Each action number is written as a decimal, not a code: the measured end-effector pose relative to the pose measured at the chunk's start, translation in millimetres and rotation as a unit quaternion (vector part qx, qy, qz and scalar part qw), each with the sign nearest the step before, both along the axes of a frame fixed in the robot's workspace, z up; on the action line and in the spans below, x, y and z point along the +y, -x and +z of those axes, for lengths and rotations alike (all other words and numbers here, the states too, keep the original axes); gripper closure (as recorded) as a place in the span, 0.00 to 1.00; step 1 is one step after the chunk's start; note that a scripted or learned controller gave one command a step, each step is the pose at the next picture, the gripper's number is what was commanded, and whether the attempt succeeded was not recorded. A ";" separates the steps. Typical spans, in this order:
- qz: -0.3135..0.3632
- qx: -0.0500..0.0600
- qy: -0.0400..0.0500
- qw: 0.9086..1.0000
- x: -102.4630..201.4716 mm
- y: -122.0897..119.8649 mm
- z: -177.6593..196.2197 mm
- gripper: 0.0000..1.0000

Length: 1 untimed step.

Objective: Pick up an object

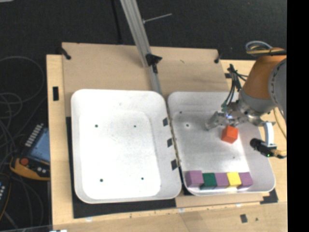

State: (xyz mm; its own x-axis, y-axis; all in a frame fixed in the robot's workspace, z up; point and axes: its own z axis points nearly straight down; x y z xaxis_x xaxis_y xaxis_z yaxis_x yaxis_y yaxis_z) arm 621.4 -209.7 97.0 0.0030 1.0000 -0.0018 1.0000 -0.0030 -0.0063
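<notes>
Pincer over right bin, orange block just below

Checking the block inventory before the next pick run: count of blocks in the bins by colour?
Purple blocks: 3
Green block: 1
Yellow block: 1
Orange block: 1
Total: 6, all in the right bin.

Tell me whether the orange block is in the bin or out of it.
In. The orange block lies within the walls of the right bin, just below the gripper. Whether it rests on the floor or is lifted, I cannot tell.
</notes>
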 end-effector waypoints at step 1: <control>0.001 -0.003 0.000 1.000 18.4 43.4 0.5 0.00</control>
